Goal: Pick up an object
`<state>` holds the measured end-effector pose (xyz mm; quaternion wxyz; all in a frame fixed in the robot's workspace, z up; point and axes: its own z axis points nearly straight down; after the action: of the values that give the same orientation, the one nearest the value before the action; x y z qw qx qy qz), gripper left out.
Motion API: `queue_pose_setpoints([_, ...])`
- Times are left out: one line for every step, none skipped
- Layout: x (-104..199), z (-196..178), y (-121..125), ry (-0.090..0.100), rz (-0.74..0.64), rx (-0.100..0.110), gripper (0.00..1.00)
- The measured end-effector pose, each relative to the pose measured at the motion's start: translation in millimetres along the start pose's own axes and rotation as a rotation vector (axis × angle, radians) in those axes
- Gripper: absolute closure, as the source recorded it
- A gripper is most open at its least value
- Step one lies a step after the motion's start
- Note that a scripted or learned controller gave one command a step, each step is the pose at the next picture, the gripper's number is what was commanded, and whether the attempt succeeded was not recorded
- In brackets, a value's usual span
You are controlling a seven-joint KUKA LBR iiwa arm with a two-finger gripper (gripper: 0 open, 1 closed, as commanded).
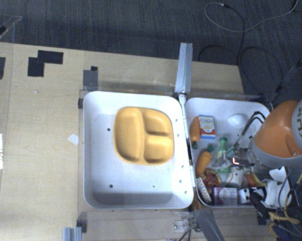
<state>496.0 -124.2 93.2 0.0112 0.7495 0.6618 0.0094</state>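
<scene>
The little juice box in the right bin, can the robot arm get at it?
Probably yes. The juice box sits in the open near the far end of the right bin, nothing lying on it, and the arm is just beside it.

Overhead camera — slanted, both bins [90, 140]

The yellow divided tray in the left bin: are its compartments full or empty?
Empty. The yellow divided tray shows only bare yellow compartments; the items lie in the right bin.
</scene>
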Motion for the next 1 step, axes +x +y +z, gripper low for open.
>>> queue_pose_setpoints([1.8, -13.6, 5.4, 0.0, -0.004, -0.015, 1.0])
